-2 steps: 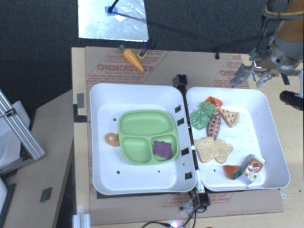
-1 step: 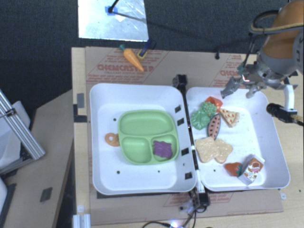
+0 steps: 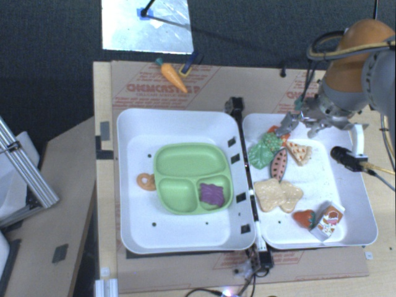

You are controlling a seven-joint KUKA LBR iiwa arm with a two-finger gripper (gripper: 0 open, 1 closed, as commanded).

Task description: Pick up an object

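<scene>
At the near end of the right shallow white bin (image 3: 366,229) stands a small red-and-white printed carton (image 3: 327,220), tilted, touching a red rounded toy fruit (image 3: 302,218) on its left. Just beyond them lies a flat beige bread-shaped toy (image 3: 278,195). In the left shallow white bin (image 3: 133,159) rests a light green plastic divided plate (image 3: 185,161); a purple lumpy toy (image 3: 212,194) sits in its near right compartment, and a small orange ring-shaped piece (image 3: 146,181) lies on the bin floor against the plate's left edge. Farther into the right bin, a dark oval slice with a red seeded face (image 3: 279,164) lies between a green leafy toy vegetable (image 3: 264,151) and a tan pizza-like wedge (image 3: 299,152). The gripper (image 3: 288,126) hangs over the far end of this bin, just above and beside the green leafy toy vegetable and the wedge; whether the claw is spread or pressed together cannot be told. Beyond both bins, an orange toy carrot with a green tip (image 3: 173,77) lies on the tan printed bench top (image 3: 260,85), and farther still is a silvery square sheet (image 3: 148,17).
</scene>
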